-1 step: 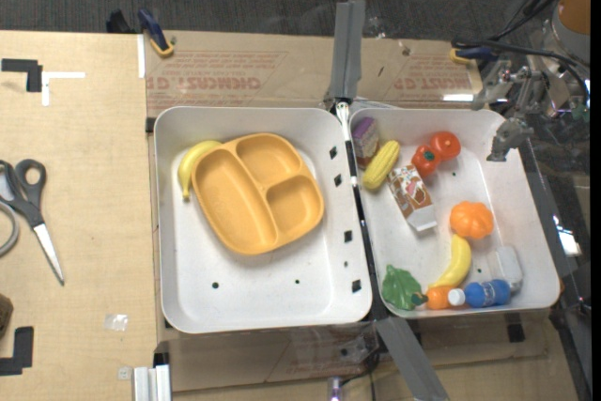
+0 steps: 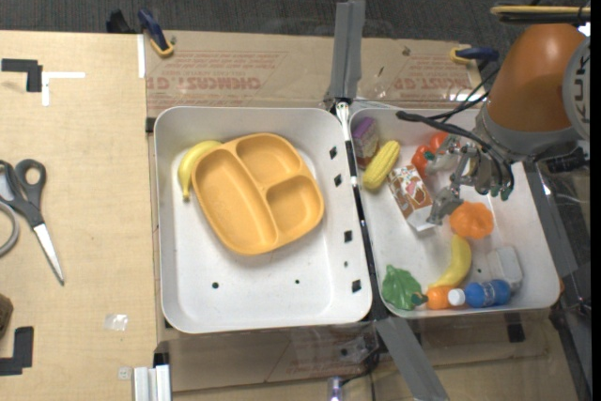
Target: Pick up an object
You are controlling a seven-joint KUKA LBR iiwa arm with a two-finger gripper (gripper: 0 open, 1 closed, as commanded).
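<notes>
1. The thing nearest my reach is the snack packet (image 2: 410,191), a small red-and-white pouch lying tilted in the right bin (image 2: 535,296), about mid-bin, just beside the yellow corn-like toy (image 2: 381,165).
2. I judge it light, crinkly and slick; it would buckle under a hard squeeze, so I would take it across its narrow width near the lower end, where the grey corner sticks out.
3. My tool (image 2: 449,200) hangs low over that lower end. From this slant I cannot tell how far it is parted, nor whether it has anything in it.
4. An orange ball-like toy (image 2: 471,221) lies just to the side of my tool; it is rounder, probably firmer, and likely to roll.
5. Toward the front of the bin lie a banana (image 2: 457,263), a green toy (image 2: 401,286) and a blue-and-orange bottle (image 2: 474,296), crowded together.
6. The left bin (image 2: 188,296) holds a yellow divided plate (image 2: 258,192) resting partly on a second banana (image 2: 192,166).
7. Scissors (image 2: 36,211) lie on the desk (image 2: 75,296), well apart.
</notes>
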